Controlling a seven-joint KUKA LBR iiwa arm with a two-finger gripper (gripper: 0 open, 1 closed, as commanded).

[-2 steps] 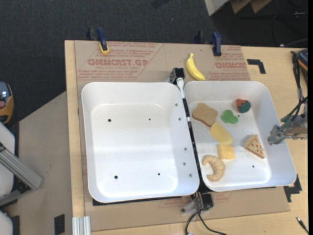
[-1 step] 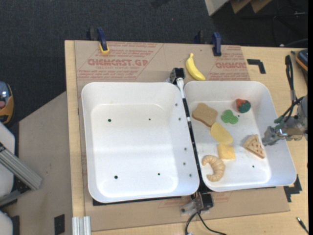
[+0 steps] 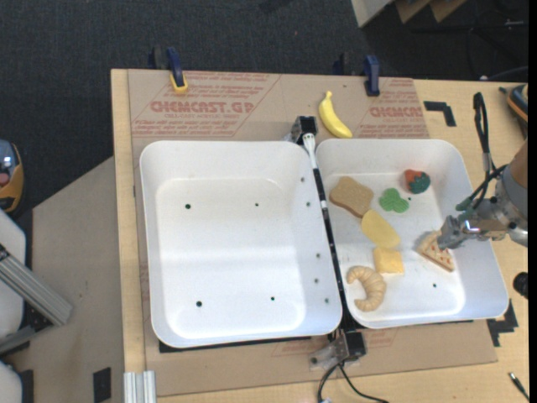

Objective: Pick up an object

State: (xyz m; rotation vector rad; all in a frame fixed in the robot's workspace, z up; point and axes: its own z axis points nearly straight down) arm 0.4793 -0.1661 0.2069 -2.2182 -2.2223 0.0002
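Closing on the pizza slice (image 3: 437,253) is the step in hand, judging by position: my gripper (image 3: 447,232) sits low in the right bin (image 3: 482,296), directly above the slice's upper edge and apparently touching it. How wide my jaws stand cannot be told; the wrist body and cable clutter cover that detail, and no part of the slice is visibly between them.

Hazard 1: edge contact. The slice is a flat wedge lying on the bin floor. With my tips over only its near edge, a closure may pinch the rim and let the wedge pivot out, or simply scrape it along the floor.

Hazard 2: neighbours. Just beyond the slice, away from my arm, lie the yellow cheese block (image 3: 388,261) and the pale yellow piece (image 3: 380,228); the croissant (image 3: 368,286) is farther on. A shoved slice could slide into the block.

Hazard 3: floor strike. Descending further risks pressing the tips into the bin floor.

Farther out, the green piece (image 3: 393,200), red strawberry (image 3: 415,180) and bread slice (image 3: 351,195) stand clear of this approach. The left bin (image 3: 159,250) and the banana (image 3: 334,117) on the board are well apart from my jaws.
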